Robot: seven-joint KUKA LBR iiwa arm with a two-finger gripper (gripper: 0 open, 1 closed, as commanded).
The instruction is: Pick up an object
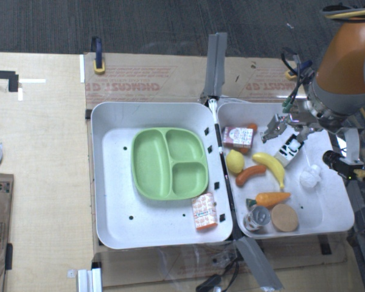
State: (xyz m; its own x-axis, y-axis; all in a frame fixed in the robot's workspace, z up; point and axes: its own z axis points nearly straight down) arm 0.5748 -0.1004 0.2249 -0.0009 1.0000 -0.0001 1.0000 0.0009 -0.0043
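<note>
Looking down on a pale wooden worktop [42,120] carrying two shallow white bins side by side, with dark floor running along the far edge. Taking the banana [272,166] in the right bin [334,218] as the landmark: lying yellow and curved, bending from its upper left end down to its lower right end, resting on the bin floor and apart from the tool.

Hovering up and to the right of the banana: the tool [285,135], hanging from the grey arm with its orange band. Not holding anything visibly; not showing clearly how far open or closed. Sitting just below the tool and just up-right of the banana: a small black-and-white item [290,146].

Lying around the banana:
- a lemon [235,161] to its left
- a reddish sausage [250,174] touching or nearly touching its left end
- a red-and-white box [239,137] up and left
- a carrot [272,198] just below
- a tin can [257,216] and a tan disc [285,218] further below
- a white crumpled lump [310,176] to the right

Resting well left of the banana, in the left bin [109,224]: a green divided plate [170,163] and a small carton [204,212].
</note>
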